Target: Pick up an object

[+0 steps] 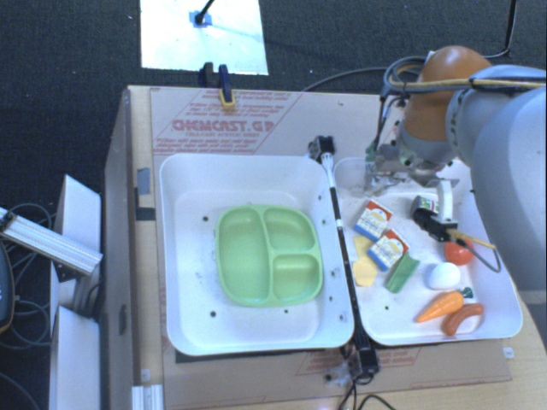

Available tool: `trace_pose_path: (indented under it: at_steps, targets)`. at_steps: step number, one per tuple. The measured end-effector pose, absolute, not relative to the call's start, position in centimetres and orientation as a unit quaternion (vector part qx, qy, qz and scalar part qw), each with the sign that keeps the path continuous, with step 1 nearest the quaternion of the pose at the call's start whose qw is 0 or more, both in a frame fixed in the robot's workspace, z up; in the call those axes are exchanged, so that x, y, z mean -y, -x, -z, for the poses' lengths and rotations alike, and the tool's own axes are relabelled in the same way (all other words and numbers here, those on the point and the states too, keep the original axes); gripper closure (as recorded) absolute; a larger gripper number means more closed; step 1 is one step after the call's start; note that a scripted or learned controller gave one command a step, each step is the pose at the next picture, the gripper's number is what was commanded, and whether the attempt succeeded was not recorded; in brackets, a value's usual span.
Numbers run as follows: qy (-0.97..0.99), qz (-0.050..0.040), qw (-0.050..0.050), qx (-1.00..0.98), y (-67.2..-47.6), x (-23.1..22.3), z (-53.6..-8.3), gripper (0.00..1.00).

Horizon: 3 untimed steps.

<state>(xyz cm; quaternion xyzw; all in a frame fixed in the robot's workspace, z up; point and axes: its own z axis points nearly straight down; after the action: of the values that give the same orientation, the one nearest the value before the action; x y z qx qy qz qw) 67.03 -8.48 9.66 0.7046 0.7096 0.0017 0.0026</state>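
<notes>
Bench [256,114] with two white bins [197,314] stands on dark carpet [68,58].

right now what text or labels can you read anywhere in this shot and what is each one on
"CHEMCAST GP" in red print, on the clear protective sheet covering the bench top behind the left bin.
Smaller red lines above and below that brand on the same sheet: too blurred to read.
Two small blue, white and red cartons in the right bin: printed fronts, too small to read.
</notes>
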Motion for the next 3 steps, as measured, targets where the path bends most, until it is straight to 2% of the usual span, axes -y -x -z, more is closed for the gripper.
trace_pose_path:
  at_steps: [1,2,3]
  targets:
    - [-0.704,-0.0015,0.003,-0.71,-67.0,8.5,-9.7,0.0]
    - [-0.707,-0.0003,0.001,-0.708,-64.4,9.1,-8.4,0.0]
    - [-0.706,-0.0011,0.001,-0.709,-66.9,9.0,-8.5,0.0]
